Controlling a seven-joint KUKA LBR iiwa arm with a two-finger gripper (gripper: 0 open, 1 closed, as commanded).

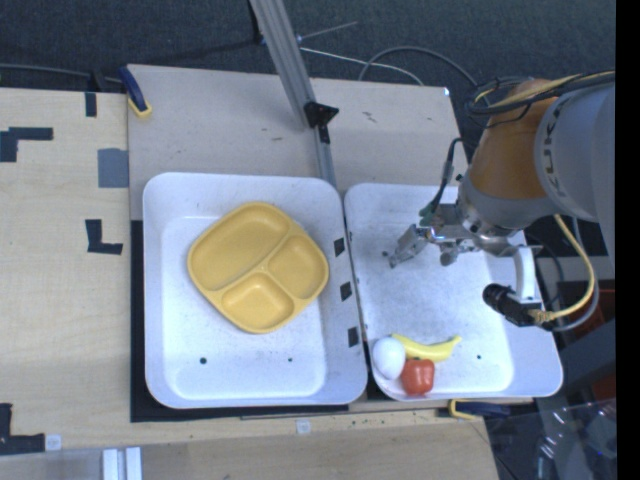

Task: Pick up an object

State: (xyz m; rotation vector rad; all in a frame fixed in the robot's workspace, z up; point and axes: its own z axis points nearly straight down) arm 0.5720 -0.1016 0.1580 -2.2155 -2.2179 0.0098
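Hanging spread and empty, gripper (425,247) above bare bin floor — banana (432,347), tomato (419,375), egg (387,357) clustered below, toward the near rim — probably light, smooth, roll-prone; banana's middle likely easiest.

A pale wooden bench (250,118) carries two shallow white bins, the left bin (160,298) touching the right bin (500,368), with what looks like dark tape marks (100,236) alongside.

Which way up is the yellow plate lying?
Right way up: the yellow plate in the left bin shows its three hollow sections facing the camera.
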